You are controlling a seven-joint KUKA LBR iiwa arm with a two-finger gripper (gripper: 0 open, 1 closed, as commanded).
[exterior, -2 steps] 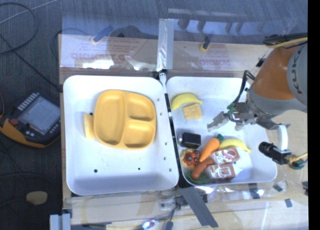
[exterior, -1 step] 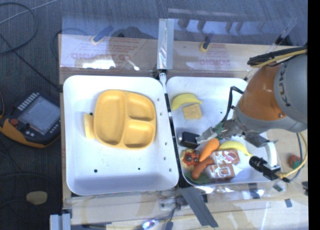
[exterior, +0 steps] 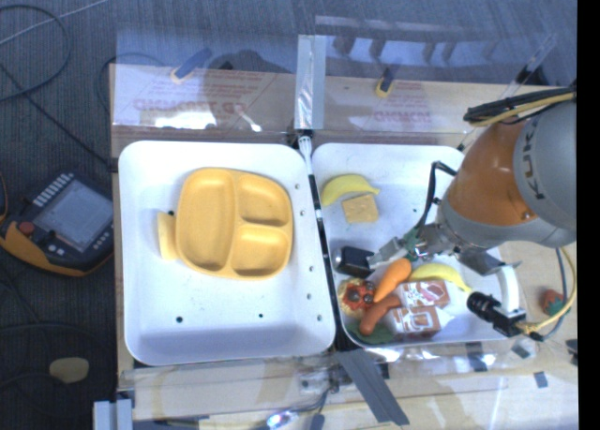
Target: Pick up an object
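Note:
My gripper point(exterior: 410, 246) is low in the right bin point(exterior: 405, 158), reaching in from the right under the orange wrist band point(exterior: 487, 185). It hangs right over the top end of an orange carrot point(exterior: 388, 289), which lies slanted near the bin's front. A small black object point(exterior: 353, 259) sits just left of the gripper. To its right lies a yellow banana point(exterior: 442, 274), with a brown carton point(exterior: 418, 309) below. A red toy point(exterior: 354, 296) rests by the carrot's lower end. I cannot see whether anything is held.
A yellow banana-shaped piece point(exterior: 343, 187) and a tan square point(exterior: 360, 208) lie at the back of the right bin. The left bin point(exterior: 150, 325) holds a yellow divided plate point(exterior: 232, 222). A handheld controller point(exterior: 58, 225) lies on the floor at left.

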